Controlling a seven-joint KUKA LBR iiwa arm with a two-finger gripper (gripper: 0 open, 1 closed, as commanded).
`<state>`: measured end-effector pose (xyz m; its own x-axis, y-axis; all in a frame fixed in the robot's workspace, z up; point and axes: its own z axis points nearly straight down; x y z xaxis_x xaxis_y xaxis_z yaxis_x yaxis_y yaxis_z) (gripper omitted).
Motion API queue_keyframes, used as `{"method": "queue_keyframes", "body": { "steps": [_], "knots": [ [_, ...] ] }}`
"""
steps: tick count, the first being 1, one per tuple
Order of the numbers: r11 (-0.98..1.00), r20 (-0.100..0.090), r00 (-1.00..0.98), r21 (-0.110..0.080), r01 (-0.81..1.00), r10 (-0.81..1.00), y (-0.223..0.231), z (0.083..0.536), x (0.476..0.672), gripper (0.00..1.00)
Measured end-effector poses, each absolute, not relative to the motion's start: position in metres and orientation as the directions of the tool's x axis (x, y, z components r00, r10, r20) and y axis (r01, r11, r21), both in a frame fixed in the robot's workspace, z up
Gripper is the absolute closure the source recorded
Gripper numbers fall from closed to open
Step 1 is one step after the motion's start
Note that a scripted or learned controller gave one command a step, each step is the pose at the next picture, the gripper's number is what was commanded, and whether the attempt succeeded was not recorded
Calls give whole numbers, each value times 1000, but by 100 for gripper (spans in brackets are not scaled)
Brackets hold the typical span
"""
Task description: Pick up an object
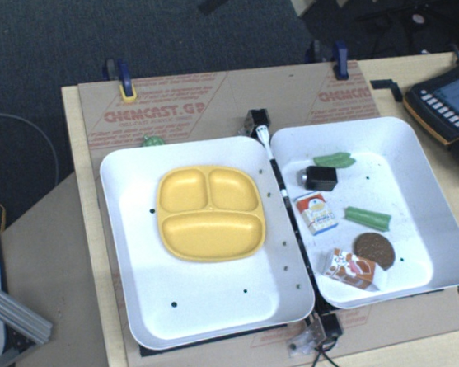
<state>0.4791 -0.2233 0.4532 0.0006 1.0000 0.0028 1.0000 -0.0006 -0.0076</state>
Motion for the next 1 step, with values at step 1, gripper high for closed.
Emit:
{"method": "queue_keyframes", "body": {
  "steps": [1],
  "knots": [
    [1, -6, -1, 11, 1000, 1000, -224, 541, 480, 100]
  ]
}}
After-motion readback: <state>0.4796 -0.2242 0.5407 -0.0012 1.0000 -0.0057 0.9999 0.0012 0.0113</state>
